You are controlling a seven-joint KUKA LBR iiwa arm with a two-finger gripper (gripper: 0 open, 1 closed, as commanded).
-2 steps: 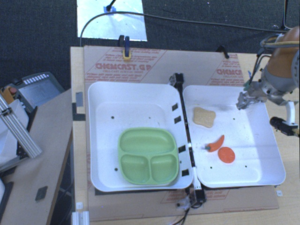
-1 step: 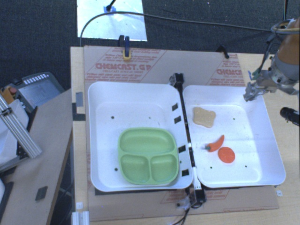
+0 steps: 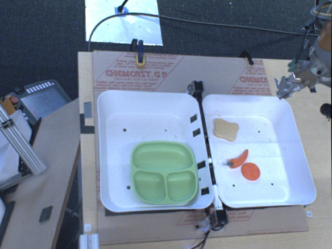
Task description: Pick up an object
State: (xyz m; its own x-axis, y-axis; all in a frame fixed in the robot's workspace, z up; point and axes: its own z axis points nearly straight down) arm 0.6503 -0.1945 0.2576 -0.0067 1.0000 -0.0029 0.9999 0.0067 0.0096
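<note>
Left bin [image 3: 111,113]: tray [image 3: 164,173] near front. Right bin [image 3: 290,139]: bread [image 3: 226,129] behind carrot [image 3: 239,159] and disc [image 3: 251,171]. My gripper [image 3: 285,87] hangs, seemingly, beyond its back-right corner.

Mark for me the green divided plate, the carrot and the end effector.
green divided plate [image 3: 165,154]: camera view, on the large upper compartment.
carrot [image 3: 239,160]: camera view, on the middle of its orange body.
end effector [image 3: 285,90]: camera view, at its tip, above the right bin's far corner.
</note>
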